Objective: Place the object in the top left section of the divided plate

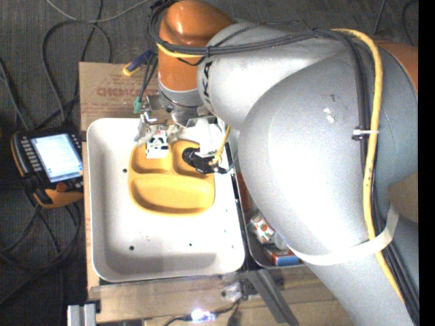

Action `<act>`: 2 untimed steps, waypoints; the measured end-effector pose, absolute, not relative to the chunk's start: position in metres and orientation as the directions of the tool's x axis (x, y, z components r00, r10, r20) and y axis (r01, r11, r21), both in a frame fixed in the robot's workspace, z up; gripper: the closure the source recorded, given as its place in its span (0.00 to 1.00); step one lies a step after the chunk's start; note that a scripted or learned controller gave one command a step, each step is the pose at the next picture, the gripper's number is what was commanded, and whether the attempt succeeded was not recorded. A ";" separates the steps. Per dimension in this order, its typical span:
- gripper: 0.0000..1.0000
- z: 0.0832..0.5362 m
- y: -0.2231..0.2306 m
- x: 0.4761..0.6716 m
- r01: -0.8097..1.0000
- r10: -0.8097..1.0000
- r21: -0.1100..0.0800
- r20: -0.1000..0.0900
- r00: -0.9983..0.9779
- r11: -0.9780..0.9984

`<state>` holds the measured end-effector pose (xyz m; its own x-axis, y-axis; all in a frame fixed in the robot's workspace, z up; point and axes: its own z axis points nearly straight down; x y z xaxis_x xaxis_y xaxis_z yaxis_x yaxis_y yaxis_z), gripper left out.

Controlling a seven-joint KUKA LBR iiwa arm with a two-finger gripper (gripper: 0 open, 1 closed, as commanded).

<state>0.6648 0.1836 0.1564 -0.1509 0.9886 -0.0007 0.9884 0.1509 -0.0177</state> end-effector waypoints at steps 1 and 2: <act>0.00 0.158 0.182 0.667 0.989 0.989 -0.006 -0.003 -0.150 0.150; 0.00 0.158 0.182 0.667 0.989 0.989 -0.006 -0.003 -0.150 0.150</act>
